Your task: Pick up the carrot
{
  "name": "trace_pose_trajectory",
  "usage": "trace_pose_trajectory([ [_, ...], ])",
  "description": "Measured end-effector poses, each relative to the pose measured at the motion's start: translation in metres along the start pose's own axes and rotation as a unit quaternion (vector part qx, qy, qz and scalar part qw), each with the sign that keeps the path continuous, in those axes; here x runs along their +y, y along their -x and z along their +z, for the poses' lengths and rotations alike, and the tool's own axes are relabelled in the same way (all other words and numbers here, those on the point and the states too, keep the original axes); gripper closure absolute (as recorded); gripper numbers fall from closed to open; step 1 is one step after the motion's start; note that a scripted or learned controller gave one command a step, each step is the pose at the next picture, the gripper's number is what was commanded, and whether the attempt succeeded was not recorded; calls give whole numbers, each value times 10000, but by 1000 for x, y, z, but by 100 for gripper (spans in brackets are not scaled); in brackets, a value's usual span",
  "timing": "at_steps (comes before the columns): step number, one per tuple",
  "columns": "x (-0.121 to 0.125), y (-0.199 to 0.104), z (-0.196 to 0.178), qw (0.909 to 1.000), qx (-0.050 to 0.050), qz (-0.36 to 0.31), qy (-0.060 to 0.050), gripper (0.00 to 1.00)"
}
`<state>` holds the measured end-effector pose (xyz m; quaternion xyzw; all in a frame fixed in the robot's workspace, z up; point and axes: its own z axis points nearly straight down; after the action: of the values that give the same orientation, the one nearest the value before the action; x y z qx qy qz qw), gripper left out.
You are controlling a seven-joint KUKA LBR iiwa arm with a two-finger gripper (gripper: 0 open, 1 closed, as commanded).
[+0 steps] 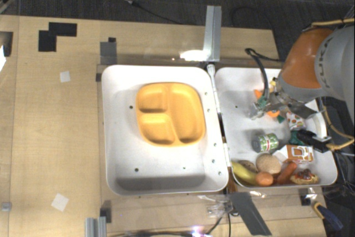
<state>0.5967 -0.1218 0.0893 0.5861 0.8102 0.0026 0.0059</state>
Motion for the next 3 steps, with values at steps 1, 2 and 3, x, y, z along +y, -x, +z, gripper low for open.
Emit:
trace_pose_trajectory([
  [1, 3, 0, -13, 10000, -18, -25, 39, 100],
  [2, 17, -33, -101, 9978, 10, 668, 6, 100],
  [3, -73, -28, -17, 9998, 29, 188, -57, 100],
])
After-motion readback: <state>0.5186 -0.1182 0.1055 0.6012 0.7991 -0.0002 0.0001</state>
